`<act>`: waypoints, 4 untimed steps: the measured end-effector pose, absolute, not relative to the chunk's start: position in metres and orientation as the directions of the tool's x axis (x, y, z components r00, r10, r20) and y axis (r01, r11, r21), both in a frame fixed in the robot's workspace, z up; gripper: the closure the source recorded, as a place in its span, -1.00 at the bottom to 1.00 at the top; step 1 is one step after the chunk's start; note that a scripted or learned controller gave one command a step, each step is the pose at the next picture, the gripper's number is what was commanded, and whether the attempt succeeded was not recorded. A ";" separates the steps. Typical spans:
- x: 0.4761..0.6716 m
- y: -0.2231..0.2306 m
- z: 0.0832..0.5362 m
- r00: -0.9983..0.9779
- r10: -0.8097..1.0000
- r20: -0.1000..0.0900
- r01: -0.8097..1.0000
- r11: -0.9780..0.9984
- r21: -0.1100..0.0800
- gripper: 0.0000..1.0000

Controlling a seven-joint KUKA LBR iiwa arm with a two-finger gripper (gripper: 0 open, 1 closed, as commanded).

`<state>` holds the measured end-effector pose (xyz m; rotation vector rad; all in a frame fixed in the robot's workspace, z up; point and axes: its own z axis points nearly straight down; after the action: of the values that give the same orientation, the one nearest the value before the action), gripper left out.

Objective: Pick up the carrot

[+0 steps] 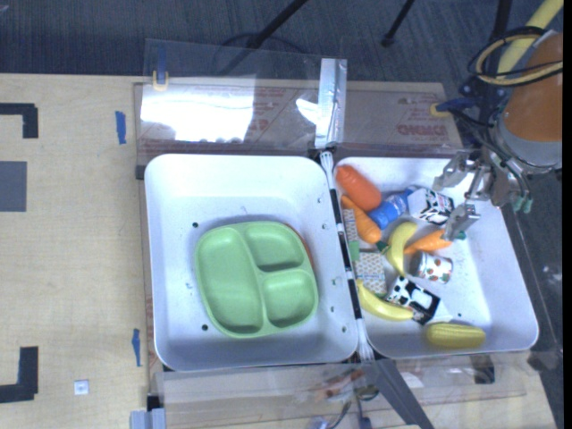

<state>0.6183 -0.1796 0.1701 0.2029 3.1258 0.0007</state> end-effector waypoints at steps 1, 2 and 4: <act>0.635 -0.210 0.232 -0.999 -0.044 -0.009 -0.044 0.999 -0.001 -1.00; 0.642 -0.180 0.175 -0.961 -0.277 -0.005 -0.277 0.961 0.001 -1.00; 0.649 -0.166 0.143 -0.802 -0.598 -0.005 -0.598 0.802 0.000 -1.00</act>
<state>0.6490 -0.1659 0.1429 -0.9877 2.9774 0.0024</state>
